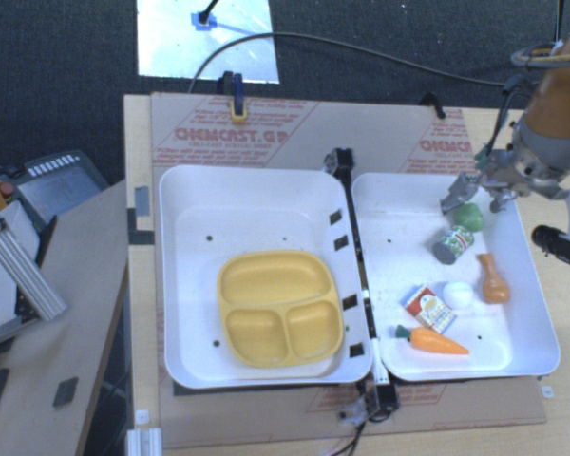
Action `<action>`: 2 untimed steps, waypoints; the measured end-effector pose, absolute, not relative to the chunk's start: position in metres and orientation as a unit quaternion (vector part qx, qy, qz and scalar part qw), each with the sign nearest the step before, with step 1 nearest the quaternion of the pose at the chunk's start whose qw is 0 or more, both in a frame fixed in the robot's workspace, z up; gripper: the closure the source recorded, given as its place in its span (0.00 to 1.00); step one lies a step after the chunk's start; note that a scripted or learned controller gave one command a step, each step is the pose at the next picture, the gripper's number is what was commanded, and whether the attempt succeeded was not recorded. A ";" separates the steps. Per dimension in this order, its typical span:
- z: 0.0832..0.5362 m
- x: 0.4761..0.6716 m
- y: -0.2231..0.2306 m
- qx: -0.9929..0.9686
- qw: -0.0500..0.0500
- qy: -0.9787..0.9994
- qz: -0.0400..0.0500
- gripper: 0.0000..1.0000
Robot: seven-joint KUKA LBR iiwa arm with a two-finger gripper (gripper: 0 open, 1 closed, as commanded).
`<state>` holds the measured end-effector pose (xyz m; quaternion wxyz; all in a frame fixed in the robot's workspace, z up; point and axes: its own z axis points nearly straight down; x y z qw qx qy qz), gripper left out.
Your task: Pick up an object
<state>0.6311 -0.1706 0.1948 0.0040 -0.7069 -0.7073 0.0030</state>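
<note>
The right bin [399, 217] holds several small items. A green round object [469, 218] lies near its far right side, with a small grey can [452, 245] just in front of it. Further forward are a tan pear-shaped piece [494, 281], a white egg [458, 295], a red and white box [429, 309] and an orange carrot [433, 341]. My gripper [479, 198] hangs over the far right part of this bin, just above the green object. Its fingers are spread open, with nothing between them.
The left bin [199, 207] holds a yellow divided plate [280, 307] at its front. A black divider [351, 255] runs between the two bins. The arm's orange band [556, 103] rises at the right edge, over the bin's far corner.
</note>
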 end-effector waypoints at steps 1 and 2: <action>0.202 0.634 -0.170 -0.706 -0.001 -0.708 0.000 0.00; 0.140 0.635 -0.172 -0.706 0.001 -0.708 0.001 0.00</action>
